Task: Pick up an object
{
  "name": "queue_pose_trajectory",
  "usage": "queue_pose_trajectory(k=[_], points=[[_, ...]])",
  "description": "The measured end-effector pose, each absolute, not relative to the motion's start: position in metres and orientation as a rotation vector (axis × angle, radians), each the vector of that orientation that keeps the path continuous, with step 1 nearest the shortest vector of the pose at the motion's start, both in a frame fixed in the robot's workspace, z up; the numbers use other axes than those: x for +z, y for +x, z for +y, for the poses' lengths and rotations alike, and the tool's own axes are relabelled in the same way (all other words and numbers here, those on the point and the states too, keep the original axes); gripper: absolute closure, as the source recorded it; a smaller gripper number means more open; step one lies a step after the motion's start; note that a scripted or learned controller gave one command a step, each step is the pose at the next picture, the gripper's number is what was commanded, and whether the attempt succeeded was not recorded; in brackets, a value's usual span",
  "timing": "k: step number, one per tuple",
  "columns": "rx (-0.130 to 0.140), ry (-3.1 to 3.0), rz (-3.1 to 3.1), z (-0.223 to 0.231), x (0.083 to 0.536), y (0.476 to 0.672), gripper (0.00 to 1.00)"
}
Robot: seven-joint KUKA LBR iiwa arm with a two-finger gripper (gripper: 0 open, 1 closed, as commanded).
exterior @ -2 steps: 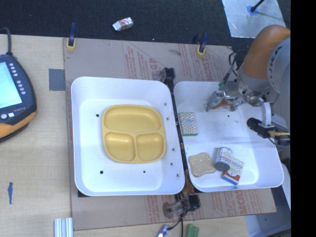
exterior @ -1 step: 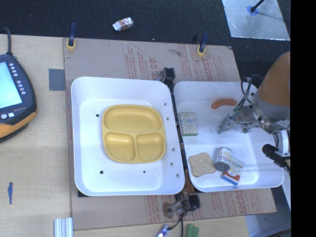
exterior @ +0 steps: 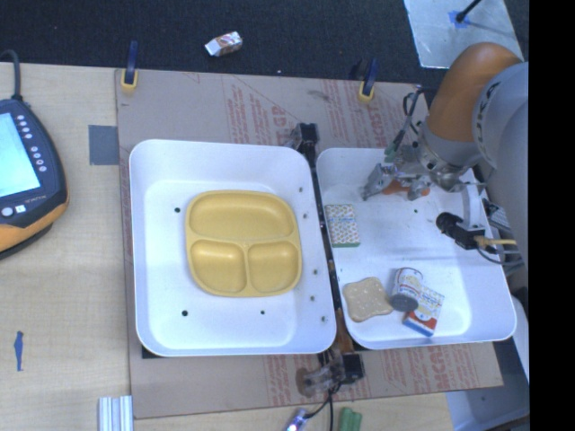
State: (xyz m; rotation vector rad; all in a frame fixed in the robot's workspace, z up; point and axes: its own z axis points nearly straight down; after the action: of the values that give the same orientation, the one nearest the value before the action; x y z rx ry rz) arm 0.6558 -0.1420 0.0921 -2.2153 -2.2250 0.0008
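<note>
The right white bin point(exterior: 395, 245) holds several small items. A green-patterned packet point(exterior: 342, 224) lies flat by its left wall. A slice of toy toast point(exterior: 366, 298) rests near the front, with a small can point(exterior: 406, 288) on its side next to it. A colourful little box point(exterior: 424, 313) sits just right of the can. My gripper point(exterior: 396, 182) hangs low over the bin's far part, well behind these items and touching none of them. The grey arm with its orange band point(exterior: 476, 79) reaches in from the right.
The left white bin point(exterior: 162, 241) bears a yellow divided plate point(exterior: 243, 241). A teach pendant point(exterior: 22, 178) lies on the bench at far left. Clamps point(exterior: 130, 72) hold the cardboard at the back. A wrapper point(exterior: 224, 44) lies on the dark floor.
</note>
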Motion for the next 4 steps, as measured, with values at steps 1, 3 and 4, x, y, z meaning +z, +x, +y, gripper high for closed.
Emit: queue_pose_trajectory(k=[1,3,4], points=[[0.002,-2.220,-2.222,-0.209,0.092,0.656,0.00],[0.007,-2.216,-2.224,-0.196,0.092,0.582,0.00],[0.000,-2.215,-2.226,-0.156,0.092,0.649,0.00]])
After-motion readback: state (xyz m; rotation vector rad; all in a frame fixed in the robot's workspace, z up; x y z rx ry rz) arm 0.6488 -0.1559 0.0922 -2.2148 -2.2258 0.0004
